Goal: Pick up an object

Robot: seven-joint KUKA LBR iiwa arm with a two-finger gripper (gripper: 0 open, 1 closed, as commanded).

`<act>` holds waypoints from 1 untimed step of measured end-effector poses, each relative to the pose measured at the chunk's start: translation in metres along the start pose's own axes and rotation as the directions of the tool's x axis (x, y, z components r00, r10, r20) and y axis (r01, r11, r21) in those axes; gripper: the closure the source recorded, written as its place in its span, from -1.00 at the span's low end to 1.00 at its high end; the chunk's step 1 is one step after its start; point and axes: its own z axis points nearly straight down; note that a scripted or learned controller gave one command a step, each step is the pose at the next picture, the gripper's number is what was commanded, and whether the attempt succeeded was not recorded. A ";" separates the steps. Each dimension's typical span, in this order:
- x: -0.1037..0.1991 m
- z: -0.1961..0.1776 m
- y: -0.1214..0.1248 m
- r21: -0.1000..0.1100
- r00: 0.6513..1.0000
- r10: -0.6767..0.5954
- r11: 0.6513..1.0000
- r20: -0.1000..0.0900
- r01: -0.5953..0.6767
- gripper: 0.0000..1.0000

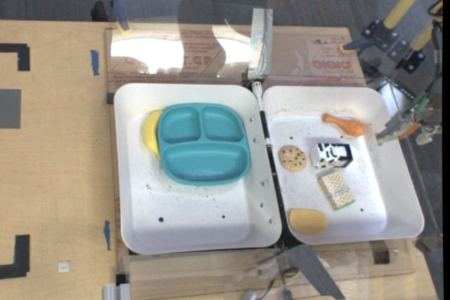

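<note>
The right bin (394, 218) holds several small things. An orange drumstick-shaped toy (344, 124) lies at the back, and a round chocolate-chip cookie (292, 158) sits left of centre. A black-and-white patterned block (332, 154) is next to the cookie. In front of the block are a tan cracker-like packet (337, 190) and a tan oval bread piece (308, 220). My gripper (391, 133) hangs at this bin's right rim, right of the drumstick and apart from it, with nothing seen in it.
The left bin (137, 214) carries a teal divided plate (203, 143) lying partly over a yellow object (150, 131). A clear plastic wall (261, 42) stands behind the bins. A yellow pole with a black clamp (394, 35) rises at the back right.
</note>
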 end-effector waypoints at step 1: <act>0.018 0.094 -0.036 0.007 0.931 0.365 0.931 0.000 -0.365 -1.00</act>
